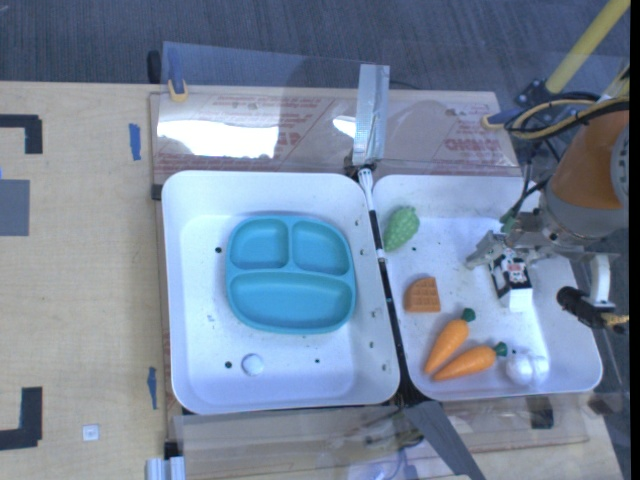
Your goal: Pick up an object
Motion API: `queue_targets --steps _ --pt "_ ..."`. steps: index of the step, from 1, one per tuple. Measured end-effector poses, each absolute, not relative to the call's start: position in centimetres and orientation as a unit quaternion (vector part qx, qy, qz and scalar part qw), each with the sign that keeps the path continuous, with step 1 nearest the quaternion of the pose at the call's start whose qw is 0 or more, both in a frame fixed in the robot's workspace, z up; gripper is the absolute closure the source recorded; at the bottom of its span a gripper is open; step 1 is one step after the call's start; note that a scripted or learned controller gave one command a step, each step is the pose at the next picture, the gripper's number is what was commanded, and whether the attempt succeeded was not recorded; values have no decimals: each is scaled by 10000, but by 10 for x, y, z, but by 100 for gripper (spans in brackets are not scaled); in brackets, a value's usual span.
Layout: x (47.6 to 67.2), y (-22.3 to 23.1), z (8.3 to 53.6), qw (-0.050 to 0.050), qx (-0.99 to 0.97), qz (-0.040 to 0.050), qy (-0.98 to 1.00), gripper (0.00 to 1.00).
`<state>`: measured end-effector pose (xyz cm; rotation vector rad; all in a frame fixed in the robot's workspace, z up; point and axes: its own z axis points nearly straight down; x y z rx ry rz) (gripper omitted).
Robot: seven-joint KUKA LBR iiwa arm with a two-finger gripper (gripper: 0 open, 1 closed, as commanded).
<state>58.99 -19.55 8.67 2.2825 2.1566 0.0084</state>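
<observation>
**Orange carrots and a waffle piece wait in the right bin**

White plastic forms both shallow bins on the bench. The left bin point(190, 368) holds a blue divided plate point(291, 273) with three compartments, lying flat near the bin's middle, and a small white round piece point(252, 364) sits apart from it toward the near edge.

The right bin point(450, 208) carries the loose objects. A green leafy toy point(401, 227) lies near the divider between the bins, toward the far side. An orange waffle-like wedge point(423, 295) rests nearer the centre. Two toy carrots lie side by side and touching toward the near edge: the upper carrot point(448, 342) tilts up to the right, and the lower carrot point(467, 361) lies closer to flat, its green top pointing right. A white rounded object point(522, 368) sits just beside that green top.

The gripper point(510, 268) hangs over the right part of the right bin, well apart from the carrots and the wedge. Whether it is spread or closed cannot be told from this slant, and nothing shows in its grasp. The grey arm point(590, 183) with its orange band enters from the right.
</observation>
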Motion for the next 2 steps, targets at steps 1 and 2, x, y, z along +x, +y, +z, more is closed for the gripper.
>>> queue_targets --steps 1,2 --pt "591 -197 98 38 7275 27 6861 100" --pt "613 -140 199 36 7418 39 6706 100"
